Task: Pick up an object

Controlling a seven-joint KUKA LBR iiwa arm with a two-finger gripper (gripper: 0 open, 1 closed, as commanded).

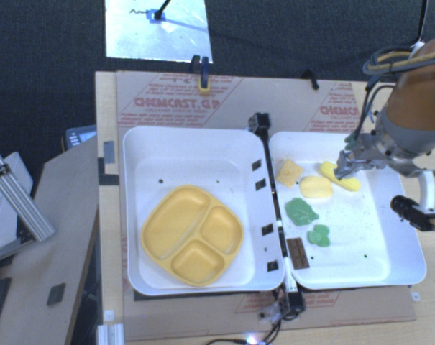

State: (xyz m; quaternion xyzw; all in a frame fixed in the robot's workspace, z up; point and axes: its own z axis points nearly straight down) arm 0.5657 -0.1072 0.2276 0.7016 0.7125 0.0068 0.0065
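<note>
While the gripper [344, 168] hangs low in the right bin [400, 264], its tips sit right at a yellow banana [349, 182], and whether they are parted or closed on it cannot be told from this angle.

Nearest the camera, the left bin [142, 264] holds a yellow divided tray [193, 233] lying flat and turned a little askew. In the right bin, a small brown block [298, 252] lies near the dividing wall, with a small green piece [318, 235] and a larger green leaf-like piece [300, 210] just behind it. Farther back come a pale yellow rounded piece [316, 187], perhaps a lemon, and a yellow wedge [289, 172] to its left. The banana lies at the far side of this cluster, partly covered by the gripper, just beside the rounded piece. The arm [418, 99] reaches in from the right.
</note>
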